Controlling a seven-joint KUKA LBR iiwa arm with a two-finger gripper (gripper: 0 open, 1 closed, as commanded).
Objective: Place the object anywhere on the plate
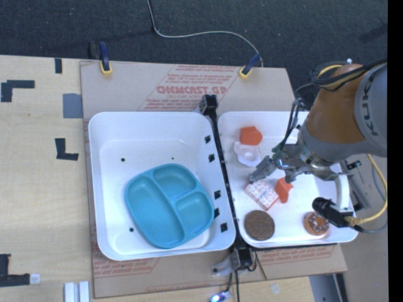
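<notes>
Grey metal fingers of the claw point(272, 167) hang over the right bin point(327, 236), spread apart with nothing between them. Which thing is meant for the plate cannot be told. Just below the claw lies a small white packet with red print point(261, 195), close under the fingertips, though whether they touch it cannot be told. Beside that packet, slightly to the right and under the wrist, sits a small orange-red block point(284, 189). Above and to the left of the claw rests an orange cube-like piece point(250, 135) with a white rounded thing point(243, 153) just under it. Farther below the claw, near the bin's front edge, lies a round brown cookie point(259, 225), and off to its right a smaller frosted doughnut point(315, 224).

Well to the left of the claw, past the dividing rim, the left bin point(113, 137) holds a blue plate with three compartments point(169, 204), lying flat with nothing on it.
</notes>
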